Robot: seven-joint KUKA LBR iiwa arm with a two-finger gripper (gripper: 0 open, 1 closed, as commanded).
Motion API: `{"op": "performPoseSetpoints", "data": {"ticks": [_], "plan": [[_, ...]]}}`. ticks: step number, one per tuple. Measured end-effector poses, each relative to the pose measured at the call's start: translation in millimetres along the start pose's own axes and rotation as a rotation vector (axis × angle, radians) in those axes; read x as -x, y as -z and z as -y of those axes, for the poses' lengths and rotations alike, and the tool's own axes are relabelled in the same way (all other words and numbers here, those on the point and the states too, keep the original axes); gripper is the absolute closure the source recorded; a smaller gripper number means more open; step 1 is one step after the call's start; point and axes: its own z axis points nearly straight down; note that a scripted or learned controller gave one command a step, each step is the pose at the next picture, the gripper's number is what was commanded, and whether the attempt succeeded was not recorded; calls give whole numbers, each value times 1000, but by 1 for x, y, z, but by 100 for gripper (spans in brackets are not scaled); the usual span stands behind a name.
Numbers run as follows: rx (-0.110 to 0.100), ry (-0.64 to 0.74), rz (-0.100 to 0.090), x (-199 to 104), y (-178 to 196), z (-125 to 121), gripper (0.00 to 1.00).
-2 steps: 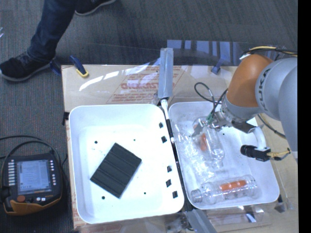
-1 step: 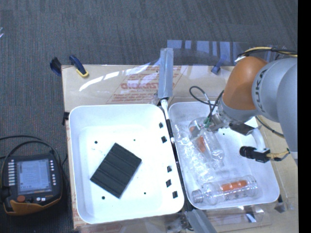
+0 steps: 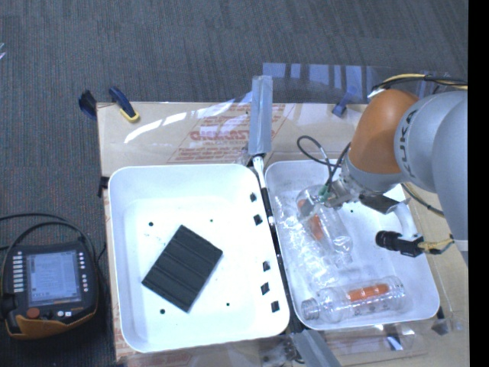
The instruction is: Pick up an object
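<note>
My gripper (image 3: pixel 328 196) is low in the right bin (image 3: pixel 428 281), near its back left part, under the grey arm with the orange band. It sits right at the top end of a clear plastic bottle (image 3: pixel 330 228) with an orange label, which lies slanted in the bin. A second clear bottle (image 3: pixel 355 297) with orange inside lies along the bin's front wall. A flat black ribbed block (image 3: pixel 183 267) lies tilted in the left bin (image 3: pixel 130 197), far from the gripper.
A teach pendant (image 3: pixel 50 281) lies on the floor at the left. Blue and yellow clamps (image 3: pixel 122 104) hold the bench's back left corner. Black cables (image 3: pixel 317 153) loop behind the wrist. A black connector (image 3: pixel 393 241) juts over the right bin.
</note>
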Motion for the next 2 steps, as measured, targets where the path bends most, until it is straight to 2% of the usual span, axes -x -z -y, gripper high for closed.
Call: {"op": "performPoseSetpoints", "data": {"ticks": [1, 2], "plan": [[1, -4, 0, 2, 11, -1, 100], [-12, 54, -26, 1, 77, -9, 100]]}}
